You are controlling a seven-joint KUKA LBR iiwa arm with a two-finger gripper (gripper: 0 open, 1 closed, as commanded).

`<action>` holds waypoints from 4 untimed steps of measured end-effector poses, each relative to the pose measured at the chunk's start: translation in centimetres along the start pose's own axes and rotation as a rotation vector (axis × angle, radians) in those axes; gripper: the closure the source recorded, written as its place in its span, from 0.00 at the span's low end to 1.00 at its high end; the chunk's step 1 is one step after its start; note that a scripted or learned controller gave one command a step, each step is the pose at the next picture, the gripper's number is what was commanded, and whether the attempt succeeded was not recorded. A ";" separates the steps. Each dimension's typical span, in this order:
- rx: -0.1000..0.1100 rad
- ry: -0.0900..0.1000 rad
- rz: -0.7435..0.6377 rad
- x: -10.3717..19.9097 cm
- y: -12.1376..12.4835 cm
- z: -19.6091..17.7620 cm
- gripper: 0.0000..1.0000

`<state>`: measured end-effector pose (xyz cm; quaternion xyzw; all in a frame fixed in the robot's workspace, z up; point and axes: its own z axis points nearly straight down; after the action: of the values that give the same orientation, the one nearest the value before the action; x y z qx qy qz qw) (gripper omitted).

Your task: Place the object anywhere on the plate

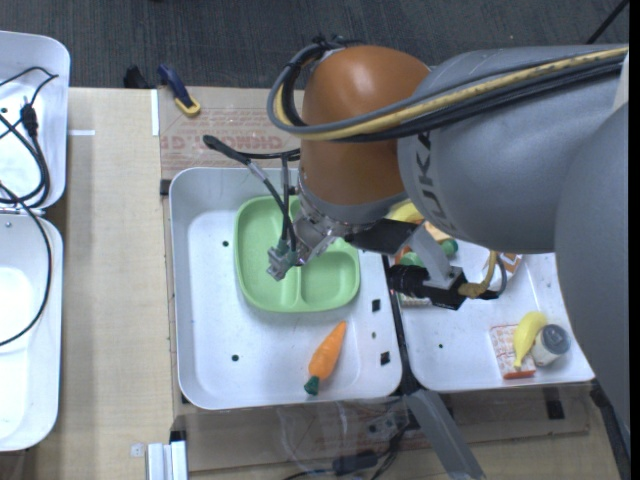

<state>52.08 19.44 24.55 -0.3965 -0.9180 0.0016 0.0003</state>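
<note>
A light green divided plate [262,243] lies in the left bin [205,298], toward its back. An orange toy carrot [327,356] with a green stem end rests on the bin floor just in front of the plate, near the bin's front right. My gripper [282,260] hangs low over the plate's middle, its grey tips close to the plate's divider. The big orange wrist band and grey arm cover the plate's back right corner. No object shows between the tips.
The right bin [470,353] holds a yellow banana and a small grey jar at its right, a card under them, and other items half hidden under the arm. Cables trail across the cardboard behind the bins. White tubs stand at far left.
</note>
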 end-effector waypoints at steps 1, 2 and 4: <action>0.000 0.001 0.084 2.0 -4.0 0.3 1.00; 0.001 0.002 -0.086 0.8 -5.2 8.4 1.00; -0.001 0.001 -0.243 1.6 -4.4 0.7 1.00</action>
<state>47.79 17.56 23.90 -0.2822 -0.9594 0.0010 0.0007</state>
